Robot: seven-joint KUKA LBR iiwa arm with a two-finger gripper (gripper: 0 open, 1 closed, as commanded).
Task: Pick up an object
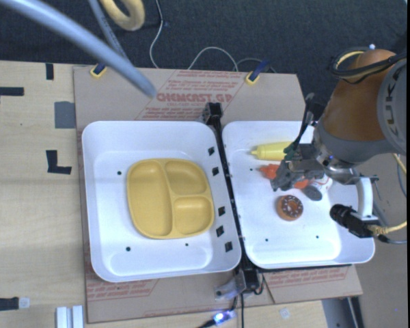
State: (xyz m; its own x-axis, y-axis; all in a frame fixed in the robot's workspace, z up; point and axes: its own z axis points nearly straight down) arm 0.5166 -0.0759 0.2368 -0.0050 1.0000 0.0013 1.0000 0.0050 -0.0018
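Observation:
A yellow toy corn cob (272, 150), an orange-red piece (270, 171) and a round brown doughnut-like toy (290, 208) lie in the right white bin (294, 251). My gripper (294, 176) hangs low over that bin, just right of the orange-red piece and above the doughnut. Its dark fingers partly cover the orange-red piece, which sits right at their tips. The grey arm with its orange band (359, 101) comes in from the right.
The left white bin (109, 142) holds a yellow divided plate (169, 198). A black divider (222, 183) runs between the bins. A grey pole (68, 26) crosses the upper left. Cables trail at the back.

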